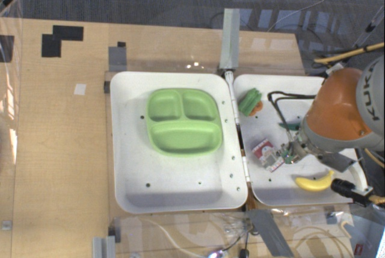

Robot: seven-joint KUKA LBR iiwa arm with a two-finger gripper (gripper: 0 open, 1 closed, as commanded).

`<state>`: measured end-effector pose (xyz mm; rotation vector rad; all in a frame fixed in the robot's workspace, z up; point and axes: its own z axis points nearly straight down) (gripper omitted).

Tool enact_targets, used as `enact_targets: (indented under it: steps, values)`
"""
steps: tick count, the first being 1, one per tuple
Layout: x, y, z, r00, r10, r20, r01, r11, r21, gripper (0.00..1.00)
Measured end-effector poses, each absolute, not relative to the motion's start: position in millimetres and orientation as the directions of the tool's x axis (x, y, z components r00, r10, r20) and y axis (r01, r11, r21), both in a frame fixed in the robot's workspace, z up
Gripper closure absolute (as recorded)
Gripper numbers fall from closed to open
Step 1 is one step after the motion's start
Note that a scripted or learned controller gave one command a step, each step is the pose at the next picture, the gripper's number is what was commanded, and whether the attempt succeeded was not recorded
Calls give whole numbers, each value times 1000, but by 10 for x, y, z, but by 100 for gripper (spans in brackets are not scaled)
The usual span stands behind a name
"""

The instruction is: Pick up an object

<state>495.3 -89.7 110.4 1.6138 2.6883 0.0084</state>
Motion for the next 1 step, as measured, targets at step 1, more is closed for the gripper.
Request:
enact_targets:
  steps: [1]
  values:
    - [4989, -441, 1855, -589, 808, -4, 808, 589, 6, 100]
